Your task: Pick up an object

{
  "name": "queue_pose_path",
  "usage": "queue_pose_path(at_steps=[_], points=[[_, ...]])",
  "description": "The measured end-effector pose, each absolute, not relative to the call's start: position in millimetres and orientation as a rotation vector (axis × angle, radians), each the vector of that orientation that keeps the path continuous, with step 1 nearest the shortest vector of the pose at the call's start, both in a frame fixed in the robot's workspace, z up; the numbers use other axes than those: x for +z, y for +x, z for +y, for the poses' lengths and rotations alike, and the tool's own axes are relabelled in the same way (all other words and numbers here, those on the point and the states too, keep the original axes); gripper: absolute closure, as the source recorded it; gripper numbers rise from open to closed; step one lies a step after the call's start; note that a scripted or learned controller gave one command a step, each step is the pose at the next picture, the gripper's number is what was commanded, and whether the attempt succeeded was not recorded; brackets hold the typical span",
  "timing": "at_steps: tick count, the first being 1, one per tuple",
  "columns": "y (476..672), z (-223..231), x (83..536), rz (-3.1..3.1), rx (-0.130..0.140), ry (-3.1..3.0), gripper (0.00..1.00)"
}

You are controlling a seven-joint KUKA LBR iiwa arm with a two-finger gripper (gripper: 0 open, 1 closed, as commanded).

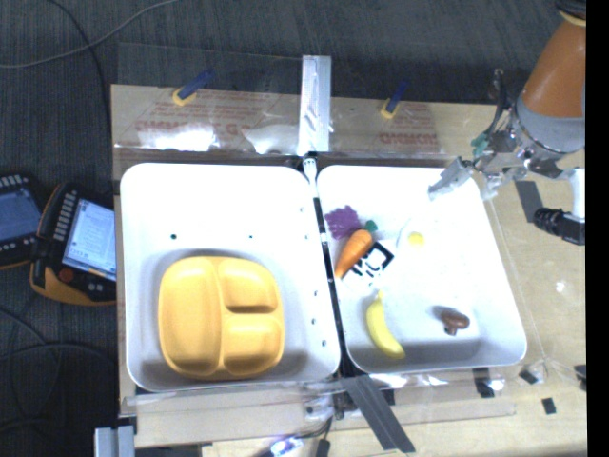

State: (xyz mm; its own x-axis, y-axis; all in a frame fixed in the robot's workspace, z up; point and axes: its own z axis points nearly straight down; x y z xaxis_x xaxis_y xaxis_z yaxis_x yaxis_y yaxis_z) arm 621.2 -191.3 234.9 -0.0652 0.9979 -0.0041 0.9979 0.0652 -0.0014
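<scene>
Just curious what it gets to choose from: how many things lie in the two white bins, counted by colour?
Yellow: 3 (divided tray, banana, small round piece)
Orange: 1 (carrot)
Purple: 1 (purple toy)
Brown: 1 (brown piece)
Black-and-white: 1 (small card)
Total: 7

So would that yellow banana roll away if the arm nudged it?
Probably not: the banana lies flat on its curved side, so it would likely spin or slide on the smooth right bin. It looks like a light, glossy toy, perhaps slippery.
</scene>
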Motion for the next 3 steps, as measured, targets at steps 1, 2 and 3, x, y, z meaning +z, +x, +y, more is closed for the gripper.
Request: queue_pose_path(at_steps=[1,2,3], points=[[600.2,-120,101,2.411,-0.001,2.017,0.0],[556.0,-102,91,2.285,0.014,2.132,0.0],[556.6,-101,100,2.29,0.017,2.132,1.0]])
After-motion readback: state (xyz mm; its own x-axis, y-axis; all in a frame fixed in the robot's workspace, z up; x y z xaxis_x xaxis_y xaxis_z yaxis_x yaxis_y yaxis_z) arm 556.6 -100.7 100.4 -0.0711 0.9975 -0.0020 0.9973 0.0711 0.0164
